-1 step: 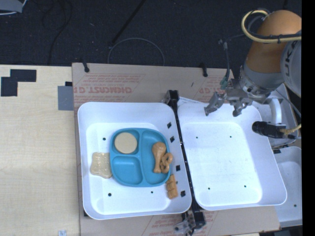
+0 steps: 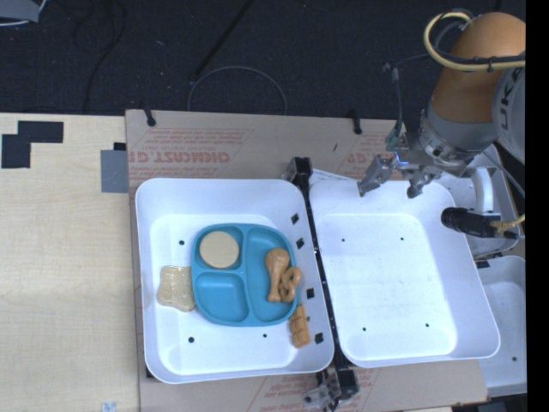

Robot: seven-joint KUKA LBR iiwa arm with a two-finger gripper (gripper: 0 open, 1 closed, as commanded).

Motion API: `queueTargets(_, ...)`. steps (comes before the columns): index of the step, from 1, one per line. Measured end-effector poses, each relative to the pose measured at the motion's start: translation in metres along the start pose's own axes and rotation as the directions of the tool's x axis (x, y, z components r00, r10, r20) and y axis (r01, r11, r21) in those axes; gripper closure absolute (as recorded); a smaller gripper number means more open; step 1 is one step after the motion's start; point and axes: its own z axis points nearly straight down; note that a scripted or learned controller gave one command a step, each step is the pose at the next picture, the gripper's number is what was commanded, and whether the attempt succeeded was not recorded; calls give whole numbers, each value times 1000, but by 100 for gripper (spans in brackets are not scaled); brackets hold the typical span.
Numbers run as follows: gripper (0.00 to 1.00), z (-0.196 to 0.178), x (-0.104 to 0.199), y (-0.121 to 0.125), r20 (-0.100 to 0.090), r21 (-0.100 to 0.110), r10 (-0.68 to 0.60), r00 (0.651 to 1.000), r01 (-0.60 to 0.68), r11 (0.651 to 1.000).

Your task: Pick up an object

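My gripper [image 2: 395,183] hangs over the far edge of the right bin [image 2: 403,350], its two grey fingers spread open with nothing between them. In the left bin [image 2: 163,221] lies a blue divided tray [image 2: 225,300]. A round tan cookie [image 2: 219,249] sits in the tray's upper left section. A tan drumstick-shaped piece [image 2: 279,271] rests in its right section beside a small pretzel-like piece [image 2: 292,280]. A pale toast slice [image 2: 176,287] lies left of the tray. A small brown piece [image 2: 299,325] lies by the tray's lower right corner.
A black divider [image 2: 310,256] runs between the two bins. A black cylinder [image 2: 467,221] sticks out at the right bin's right rim. Cardboard [image 2: 214,144] lies under both bins, and light wood bench [image 2: 60,273] extends to the left.
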Motion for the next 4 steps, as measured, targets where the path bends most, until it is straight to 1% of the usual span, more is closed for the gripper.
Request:
queueTargets(1, 0, 45, 6, 0, -1, 6, 0, 1000, 0, 1000)
queueTargets(2, 0, 98, -2, -7, 0, 6, 2, 1000, -2, 1000)
queueTargets(3, 0, 145, -8, -5, 0, 6, 2, 1000, -2, 1000)
queueTargets(4, 100, 132, -9, -4, 0, 3, 5, 1000, -5, 1000)
